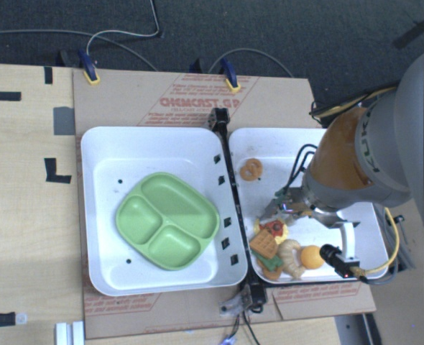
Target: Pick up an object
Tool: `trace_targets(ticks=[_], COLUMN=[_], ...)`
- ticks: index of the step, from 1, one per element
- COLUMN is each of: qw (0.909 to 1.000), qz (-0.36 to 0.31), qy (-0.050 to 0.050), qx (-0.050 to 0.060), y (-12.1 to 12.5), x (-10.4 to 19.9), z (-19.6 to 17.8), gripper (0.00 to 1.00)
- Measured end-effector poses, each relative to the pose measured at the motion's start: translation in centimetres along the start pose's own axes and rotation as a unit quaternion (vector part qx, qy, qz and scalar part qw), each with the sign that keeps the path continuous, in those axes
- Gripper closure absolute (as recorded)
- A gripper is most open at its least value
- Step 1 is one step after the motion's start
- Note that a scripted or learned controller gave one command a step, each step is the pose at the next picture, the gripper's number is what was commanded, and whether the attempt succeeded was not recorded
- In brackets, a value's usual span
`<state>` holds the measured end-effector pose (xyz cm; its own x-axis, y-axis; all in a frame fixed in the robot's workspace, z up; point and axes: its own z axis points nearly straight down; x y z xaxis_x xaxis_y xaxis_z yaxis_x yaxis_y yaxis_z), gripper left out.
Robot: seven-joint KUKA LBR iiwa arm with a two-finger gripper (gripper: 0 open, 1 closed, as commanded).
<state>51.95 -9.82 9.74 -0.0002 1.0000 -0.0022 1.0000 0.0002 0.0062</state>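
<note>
gripper (282, 208) low in right bin (356, 141), just above toy food pile (277, 249); grip state can't tell, prob. nothing lifted yet.

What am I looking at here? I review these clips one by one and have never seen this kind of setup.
One camera looks down at a slant on a bench. The big grey and orange shape at right is a robot arm, reaching down into the right bin. Its gripper hangs just above a pile of toy food at that bin's near edge; a small doughnut lies apart. The left bin holds a green divided plate. Whether anything is gripped cannot be made out.
</note>
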Motion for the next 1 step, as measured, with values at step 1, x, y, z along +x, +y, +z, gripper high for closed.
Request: trace_targets(ticks=[1], qw=[1.0000], qz=[-0.001], qy=[0.001], qx=[0.003], y=[3.65], x=[4.08], z=[-8.68], gripper=[1.00])
